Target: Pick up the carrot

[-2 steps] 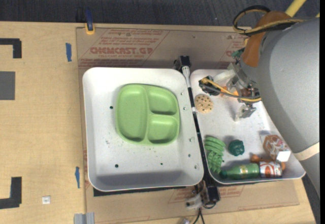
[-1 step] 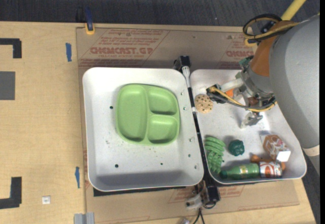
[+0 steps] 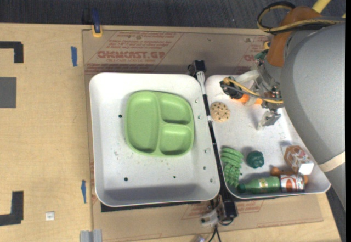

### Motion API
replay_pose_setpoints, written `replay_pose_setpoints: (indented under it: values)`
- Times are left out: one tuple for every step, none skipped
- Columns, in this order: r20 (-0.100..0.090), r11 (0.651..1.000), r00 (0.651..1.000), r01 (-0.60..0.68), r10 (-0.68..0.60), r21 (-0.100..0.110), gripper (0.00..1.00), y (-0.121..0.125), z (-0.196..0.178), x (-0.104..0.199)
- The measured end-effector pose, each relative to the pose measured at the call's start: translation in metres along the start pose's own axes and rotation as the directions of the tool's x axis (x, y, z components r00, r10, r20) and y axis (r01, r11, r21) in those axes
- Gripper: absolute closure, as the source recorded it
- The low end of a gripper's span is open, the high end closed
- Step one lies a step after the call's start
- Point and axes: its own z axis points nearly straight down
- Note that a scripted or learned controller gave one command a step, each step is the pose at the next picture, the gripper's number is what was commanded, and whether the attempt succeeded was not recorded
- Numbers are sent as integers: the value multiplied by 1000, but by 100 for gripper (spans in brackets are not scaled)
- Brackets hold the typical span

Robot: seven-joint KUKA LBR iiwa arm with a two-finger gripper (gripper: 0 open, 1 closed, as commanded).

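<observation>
Orange carrot (image 3: 239, 98) lying in the right bin (image 3: 272, 145) beside the cookie (image 3: 219, 111); jaws (image 3: 269, 114) hovering nearby, their state impossible to tell; green plate (image 3: 159, 123) occupying the left bin (image 3: 109, 142)

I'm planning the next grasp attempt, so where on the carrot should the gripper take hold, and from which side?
Probably across its middle, coming straight down from above. The carrot seems to lie flat in the right bin, long axis roughly left to right in the view, so closing across its narrow width suits it. Wiring partly hides it, and the cookie lies close by.
</observation>
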Motion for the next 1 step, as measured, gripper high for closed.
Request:
replay_pose_setpoints:
  values:
    - [-48,999,998,26,-27,-21,0,-10,2,-23]
